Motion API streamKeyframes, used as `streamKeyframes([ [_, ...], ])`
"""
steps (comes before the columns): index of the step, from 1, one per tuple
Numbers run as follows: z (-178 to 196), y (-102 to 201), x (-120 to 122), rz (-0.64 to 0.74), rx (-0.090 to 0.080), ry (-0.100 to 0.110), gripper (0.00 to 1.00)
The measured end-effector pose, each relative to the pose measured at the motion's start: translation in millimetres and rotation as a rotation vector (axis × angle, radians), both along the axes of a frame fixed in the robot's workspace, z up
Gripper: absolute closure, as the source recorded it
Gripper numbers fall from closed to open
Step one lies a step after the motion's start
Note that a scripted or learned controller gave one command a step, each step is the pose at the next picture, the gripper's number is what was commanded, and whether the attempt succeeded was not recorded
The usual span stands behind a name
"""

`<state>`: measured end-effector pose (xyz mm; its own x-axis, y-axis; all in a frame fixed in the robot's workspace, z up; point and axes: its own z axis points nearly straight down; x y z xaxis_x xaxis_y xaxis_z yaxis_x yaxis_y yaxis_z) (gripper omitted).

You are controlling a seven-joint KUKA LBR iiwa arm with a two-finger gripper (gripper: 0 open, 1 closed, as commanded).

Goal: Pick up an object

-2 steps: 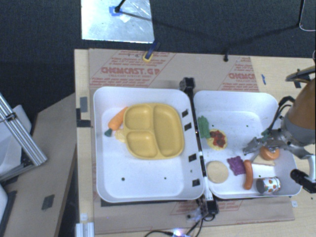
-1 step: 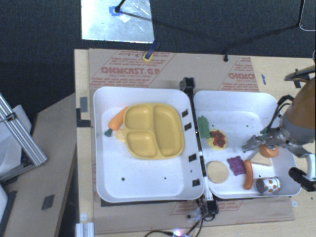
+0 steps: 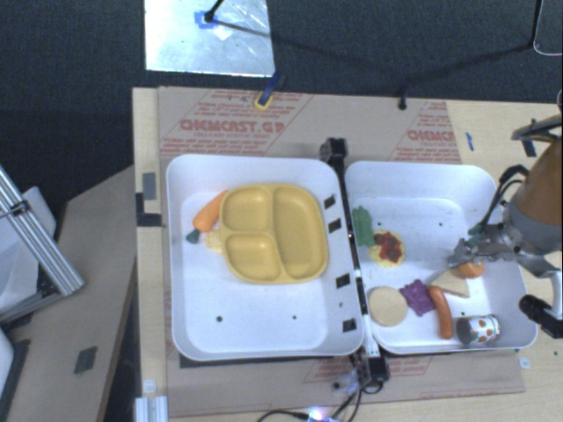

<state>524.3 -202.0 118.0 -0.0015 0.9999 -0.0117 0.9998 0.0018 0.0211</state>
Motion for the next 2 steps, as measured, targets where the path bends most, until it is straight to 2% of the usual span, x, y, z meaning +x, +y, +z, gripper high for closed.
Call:
streamKeyframes([
  [1,43.6,-2.6,2.9,0.002,0.01,0.016,1.0],
  [2,87.5,-3.3,1.2,0.002,0.009,0.015,1.0],
])
